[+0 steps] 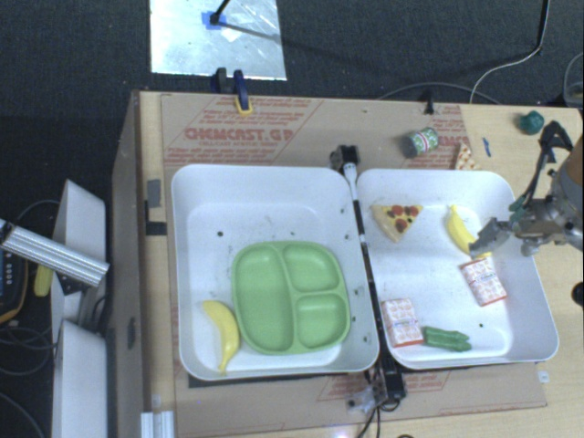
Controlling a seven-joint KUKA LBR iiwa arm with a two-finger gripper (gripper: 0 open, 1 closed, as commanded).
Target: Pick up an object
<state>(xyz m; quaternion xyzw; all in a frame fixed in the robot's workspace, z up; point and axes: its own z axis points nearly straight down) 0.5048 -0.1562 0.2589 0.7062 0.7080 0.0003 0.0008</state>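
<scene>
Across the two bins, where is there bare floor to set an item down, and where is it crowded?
Left bin: bare strip behind the green plate. Right bin: bare middle between pizza slice and two snack packets. Crowded on its far-right side, where the gripper hovers beside a banana.

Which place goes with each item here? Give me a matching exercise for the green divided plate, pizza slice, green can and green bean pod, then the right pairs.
Column 1:
1. green divided plate
2. pizza slice
3. green can
4. green bean pod

Column 2:
A. on the bench behind the right bin, outside both bins
B. near front edge of the right bin
C. in the left bin, beside a yellow banana
D. far left part of the right bin

Pairs: 1-C, 2-D, 3-A, 4-B
</scene>
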